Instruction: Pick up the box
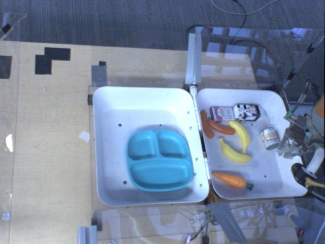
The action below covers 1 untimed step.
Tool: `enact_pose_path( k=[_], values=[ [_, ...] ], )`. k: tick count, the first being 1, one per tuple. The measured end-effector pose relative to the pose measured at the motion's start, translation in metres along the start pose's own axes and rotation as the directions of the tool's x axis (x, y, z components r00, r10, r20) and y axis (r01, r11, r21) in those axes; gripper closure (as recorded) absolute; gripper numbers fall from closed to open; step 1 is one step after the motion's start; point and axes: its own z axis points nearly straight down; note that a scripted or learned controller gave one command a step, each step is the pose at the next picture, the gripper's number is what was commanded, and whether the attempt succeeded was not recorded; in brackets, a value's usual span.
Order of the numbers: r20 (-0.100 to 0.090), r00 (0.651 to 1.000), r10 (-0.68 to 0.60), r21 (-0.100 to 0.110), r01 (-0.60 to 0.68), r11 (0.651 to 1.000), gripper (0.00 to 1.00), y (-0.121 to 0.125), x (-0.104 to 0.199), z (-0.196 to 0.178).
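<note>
**Box at the far edge, gripper off to the right**

Lying flat against the far edge of the right bin [278, 101] — the box [235, 113], a dark carton with a white and reddish label. Just in front of it, two sausages [215, 127] near the bin's left wall and two bananas [238, 144] toward the middle. A small can [270, 137] near the right wall, a carrot [231, 180] by the near edge. In the left bin [104, 105], a blue divided plate [159, 160].

Gripper [293, 146] hovering over the right bin's right rim, well apart from the box and closer to the can. Too blurred to tell the jaw opening; nothing seen between them.

Risks from here: closing on the can instead, it being nearest. Clipping the upper banana, which seems to touch the box's near side — possibly dragging it along. Pinching against the far wall, little room left there for a finger. Slipping off a flat, smooth carton if gripped at one end.
</note>
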Motion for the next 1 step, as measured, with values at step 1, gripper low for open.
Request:
enact_pose_path(
  k=[1],
  values=[
    [-0.003, 0.984, -0.177, -0.009, 0.177, 0.984, 1.00, -0.0283, 0.0511, 0.1059]
  ],
)
